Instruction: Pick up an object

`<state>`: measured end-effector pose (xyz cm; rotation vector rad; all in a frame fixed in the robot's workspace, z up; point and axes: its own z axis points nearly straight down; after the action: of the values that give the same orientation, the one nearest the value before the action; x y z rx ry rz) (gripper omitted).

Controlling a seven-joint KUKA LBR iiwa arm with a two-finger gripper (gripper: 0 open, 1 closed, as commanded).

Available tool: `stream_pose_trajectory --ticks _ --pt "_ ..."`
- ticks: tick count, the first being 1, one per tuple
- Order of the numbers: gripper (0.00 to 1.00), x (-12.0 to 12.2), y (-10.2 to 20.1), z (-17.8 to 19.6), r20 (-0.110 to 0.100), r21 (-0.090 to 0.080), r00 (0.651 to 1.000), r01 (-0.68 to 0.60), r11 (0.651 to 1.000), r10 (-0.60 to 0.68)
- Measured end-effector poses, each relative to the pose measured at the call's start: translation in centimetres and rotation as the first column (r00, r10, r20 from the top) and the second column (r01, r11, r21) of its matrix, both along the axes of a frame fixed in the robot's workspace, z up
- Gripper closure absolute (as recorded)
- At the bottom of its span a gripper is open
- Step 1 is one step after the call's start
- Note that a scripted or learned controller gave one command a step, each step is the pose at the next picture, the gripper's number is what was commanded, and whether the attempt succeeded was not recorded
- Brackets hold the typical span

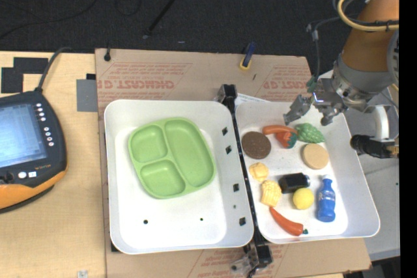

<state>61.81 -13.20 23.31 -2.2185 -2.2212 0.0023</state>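
Reaching in from the right, grey two-finger gripper [311,110] splayed open, unladen, above shallow white right bin's [365,202] far edge, near green leafy plastic vegetable [310,133].

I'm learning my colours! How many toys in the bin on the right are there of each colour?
Red: 2, a long red chilli pepper and a red pepper with a green end
Yellow: 3, a round lemon, a corn cob, a small yellow piece
Brown: 1, a dark round patty
Tan: 1, a round biscuit
Green: 1, a leafy vegetable
Blue: 1, a plastic bottle
Black: 1, a small block
Total: 10
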Motion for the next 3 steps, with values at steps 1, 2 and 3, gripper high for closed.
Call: stream_pose_trajectory --ticks 1,2,3 --pt "1.0 0.0 -0.1 1.0 -0.001 0.001 1.0 0.0 1.0 0.0" --pt "1.0 2.5 4.7 -10.9 -0.007 0.003 1.0 -0.002 1.0 0.002" --pt "1.0 -3.0 9.9 -2.3 0.003 0.002 1.0 -0.003 1.0 0.003"
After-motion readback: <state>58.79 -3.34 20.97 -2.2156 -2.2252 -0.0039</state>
